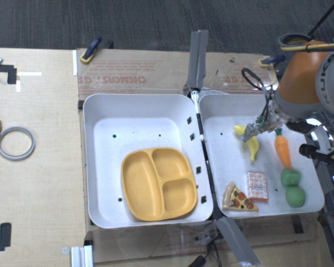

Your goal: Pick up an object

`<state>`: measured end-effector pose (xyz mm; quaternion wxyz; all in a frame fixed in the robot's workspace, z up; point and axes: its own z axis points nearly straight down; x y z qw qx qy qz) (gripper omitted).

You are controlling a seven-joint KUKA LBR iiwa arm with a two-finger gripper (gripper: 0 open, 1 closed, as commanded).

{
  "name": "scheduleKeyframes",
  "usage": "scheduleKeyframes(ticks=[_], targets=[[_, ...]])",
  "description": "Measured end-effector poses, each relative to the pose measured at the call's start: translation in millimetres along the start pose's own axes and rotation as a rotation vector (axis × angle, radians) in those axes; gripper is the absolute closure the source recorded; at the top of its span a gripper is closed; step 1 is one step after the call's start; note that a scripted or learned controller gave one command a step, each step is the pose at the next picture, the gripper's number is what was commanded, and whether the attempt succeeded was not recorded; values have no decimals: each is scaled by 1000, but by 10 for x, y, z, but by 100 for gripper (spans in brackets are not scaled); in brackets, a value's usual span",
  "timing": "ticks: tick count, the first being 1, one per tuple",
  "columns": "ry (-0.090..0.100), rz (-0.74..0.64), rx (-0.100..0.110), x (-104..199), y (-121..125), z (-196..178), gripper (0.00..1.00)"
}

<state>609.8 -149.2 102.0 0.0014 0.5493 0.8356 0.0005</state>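
Camera view from above the desk (39,82) shows the gripper (255,131) low inside the right bin (222,107), right at the upper end of the banana (250,143), so the pick looks to be at the reach-and-grasp stage, not yet finished. The banana lies flat on the bin floor with its lower end trailing below the gripper; nothing looks lifted, and closing, gripping and raising are, as I judge it, all left to do. Whether the gripper's jaws stand apart or are clamped on the banana I cannot tell: the tips are small, dark and tangled with the yellow of the fruit. Other candidates sit nearby: the carrot (282,151) just to the gripper's right, the two green fruits (293,187) below and to its right, the small red-and-white packet (256,186) and the pizza slice (239,198) below it. Well off to the gripper's left, in the left bin (100,121), rests a yellow divided plate (158,182). The arm's orange band (300,79) and grey wrist cover the bin's upper right corner, and the arm itself is cut off by the frame edge.
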Motion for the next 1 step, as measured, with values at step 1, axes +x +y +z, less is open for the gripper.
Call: scheduleKeyframes(ticks=[1], targets=[[0,48,2,375,282,-1185,100]])
